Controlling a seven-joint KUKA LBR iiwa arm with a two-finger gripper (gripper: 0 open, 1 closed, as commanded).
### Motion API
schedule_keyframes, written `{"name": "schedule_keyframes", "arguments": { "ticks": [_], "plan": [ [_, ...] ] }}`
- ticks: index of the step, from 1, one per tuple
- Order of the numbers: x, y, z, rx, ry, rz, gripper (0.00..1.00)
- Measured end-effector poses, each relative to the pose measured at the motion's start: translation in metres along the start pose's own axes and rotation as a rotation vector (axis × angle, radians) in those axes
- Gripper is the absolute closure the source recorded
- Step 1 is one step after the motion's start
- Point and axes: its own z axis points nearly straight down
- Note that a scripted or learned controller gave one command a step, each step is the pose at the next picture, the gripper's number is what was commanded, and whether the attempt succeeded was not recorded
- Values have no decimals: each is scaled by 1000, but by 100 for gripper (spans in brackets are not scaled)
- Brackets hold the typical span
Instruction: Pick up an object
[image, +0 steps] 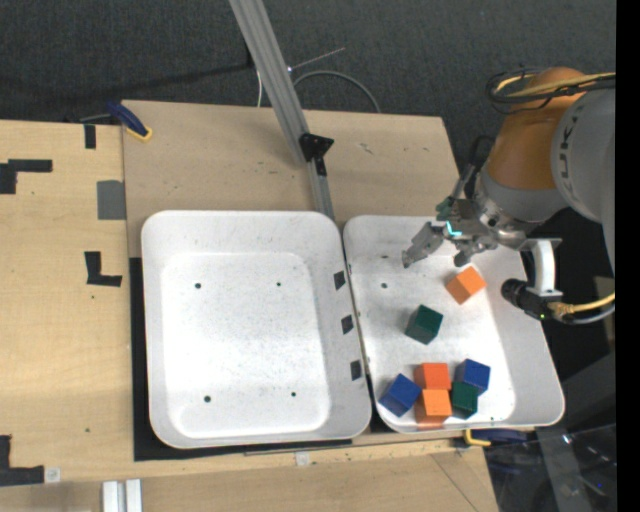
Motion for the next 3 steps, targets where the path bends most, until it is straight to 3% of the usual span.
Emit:
{"name": "schedule_keyframes", "arguments": {
  "ticks": [1,2,3],
  "plan": [
    [0,1,-3,-5,-1,-1,0],
    [0,-1,62,2,-1,0,0],
    [1,-1,103,-5,-2,-1,0]
  ]
}}
